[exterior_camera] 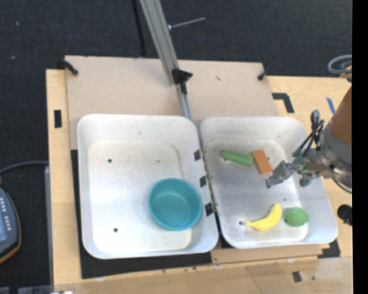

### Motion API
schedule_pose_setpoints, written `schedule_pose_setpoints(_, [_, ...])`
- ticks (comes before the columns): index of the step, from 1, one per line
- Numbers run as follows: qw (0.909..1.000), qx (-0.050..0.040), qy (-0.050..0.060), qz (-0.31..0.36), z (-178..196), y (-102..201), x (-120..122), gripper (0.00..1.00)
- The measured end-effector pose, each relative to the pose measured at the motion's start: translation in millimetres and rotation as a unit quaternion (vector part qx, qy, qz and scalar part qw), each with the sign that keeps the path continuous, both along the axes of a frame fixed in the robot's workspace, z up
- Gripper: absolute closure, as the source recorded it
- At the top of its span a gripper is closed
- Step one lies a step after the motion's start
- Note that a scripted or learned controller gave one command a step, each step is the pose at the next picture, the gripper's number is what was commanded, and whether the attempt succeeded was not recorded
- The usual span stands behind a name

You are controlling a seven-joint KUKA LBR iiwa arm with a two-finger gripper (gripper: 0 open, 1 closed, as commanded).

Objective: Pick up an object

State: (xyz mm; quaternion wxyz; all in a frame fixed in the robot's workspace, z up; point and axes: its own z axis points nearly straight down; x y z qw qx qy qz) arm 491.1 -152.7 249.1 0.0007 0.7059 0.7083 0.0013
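Nearest the camera, in the right bin [306, 234], a yellow banana [265, 219] lies just beside a green lime [295, 216]. In the left bin [98, 237] sits a teal bowl [175, 203]. Farther back, the tool [277, 176] hovers over the right bin, and whether it is spread or pressed together cannot be told. Beyond it an orange block [262, 162] touches a green cucumber-like piece [236, 157]. A metal pole [159, 35] rises behind the counter [135, 84].

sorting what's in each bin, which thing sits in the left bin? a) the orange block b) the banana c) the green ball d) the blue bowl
d: the blue bowl rests in the left bin, near its front right corner, while the banana, green ball and orange block all lie in the right bin.
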Motion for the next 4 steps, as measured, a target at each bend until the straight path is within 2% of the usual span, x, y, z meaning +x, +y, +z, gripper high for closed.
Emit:
schedule_pose_setpoints(1, [1.0, -0.0003, 0.0, -0.001, 0.1, -0.3, 0.0, 0.0])
schedule_pose_setpoints(2, [1.0, -0.001, 0.002, -0.003, -44.9, 5.1, 3.4, 0.0])
schedule_pose_setpoints(3, [1.0, -0.0007, 0.004, -0.002, -108.3, 3.8, 2.0, 0.0])
schedule_pose_setpoints(4, [1.0, -0.0016, 0.001, -0.003, -149.6, 2.3, 2.3, 0.0])
